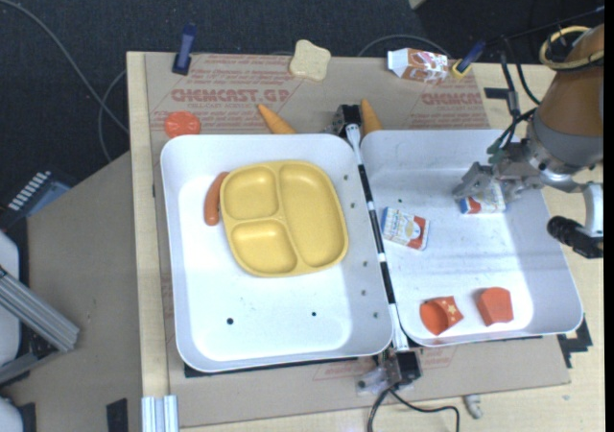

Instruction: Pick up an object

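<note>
Two white bins point(192, 228) share the bench; gripper point(483, 192) hangs low over a small carton point(471, 204), seemingly to grasp; finger state unclear; another carton point(404, 228) just left.

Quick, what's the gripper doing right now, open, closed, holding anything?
Gripper: down in the right bin at a small carton; open or shut cannot be told.
</note>
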Action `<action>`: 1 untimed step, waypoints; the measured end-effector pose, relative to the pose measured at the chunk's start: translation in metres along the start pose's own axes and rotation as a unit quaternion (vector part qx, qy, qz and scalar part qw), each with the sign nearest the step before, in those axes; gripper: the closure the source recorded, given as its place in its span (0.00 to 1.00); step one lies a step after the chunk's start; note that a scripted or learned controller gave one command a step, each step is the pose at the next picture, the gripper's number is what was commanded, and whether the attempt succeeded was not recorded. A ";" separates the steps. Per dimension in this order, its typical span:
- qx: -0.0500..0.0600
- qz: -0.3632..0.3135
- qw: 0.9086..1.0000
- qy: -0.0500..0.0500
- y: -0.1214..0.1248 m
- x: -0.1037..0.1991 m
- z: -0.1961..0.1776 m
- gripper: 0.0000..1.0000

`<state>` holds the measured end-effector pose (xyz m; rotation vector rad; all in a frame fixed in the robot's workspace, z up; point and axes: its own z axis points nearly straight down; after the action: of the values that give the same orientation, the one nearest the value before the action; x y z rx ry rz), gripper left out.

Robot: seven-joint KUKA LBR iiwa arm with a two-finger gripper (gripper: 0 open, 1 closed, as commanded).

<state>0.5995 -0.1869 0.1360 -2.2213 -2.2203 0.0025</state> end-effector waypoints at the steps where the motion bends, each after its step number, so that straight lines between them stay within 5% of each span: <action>1: 0.000 -0.001 1.000 0.001 -0.005 0.041 -0.021 0.00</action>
<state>0.5946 -0.1456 0.1572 -2.2186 -2.2218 -0.0003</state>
